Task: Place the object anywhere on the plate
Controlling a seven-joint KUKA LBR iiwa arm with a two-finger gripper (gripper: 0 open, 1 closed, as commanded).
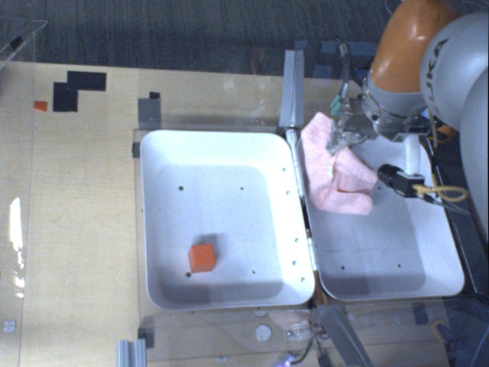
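A small orange cube lies on the floor of the left bin, near its front left corner. A pink, crumpled-looking flat thing, possibly the plate, rests in the right bin against its back left wall, partly leaning on the divider. A faint reddish mark shows on its lower part. My gripper hangs over the upper edge of the pink thing, touching or just above it. The grey arm with its orange band comes in from the upper right. The cube is far from the gripper.
A metal post stands behind the divider between the bins. A black part with a yellow cable sticks out over the right bin beside the wrist. Black blocks and a small orange tag lie on the bench at far left.
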